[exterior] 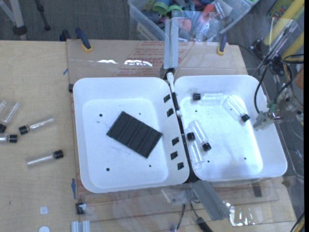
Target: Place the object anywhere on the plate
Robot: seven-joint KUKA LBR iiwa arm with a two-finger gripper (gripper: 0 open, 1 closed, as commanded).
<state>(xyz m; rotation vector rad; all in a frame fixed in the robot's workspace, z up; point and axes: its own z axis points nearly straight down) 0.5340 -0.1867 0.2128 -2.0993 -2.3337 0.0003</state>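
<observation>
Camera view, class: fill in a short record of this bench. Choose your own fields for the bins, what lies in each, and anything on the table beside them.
left bin: holds a dark ribbed plate, lying flat and turned at a slant
right bin: holds four clear vials with black caps, all lying down
table: more capped vials to the left of the bins
behind bench: clear tub of coloured items
task state: no vial on the plate yet

Plate (134,134): dark ridged rectangle, lying flat and askew in the left bin. Clear black-capped tubes (199,138), four, lying scattered on their sides in the right bin
</observation>
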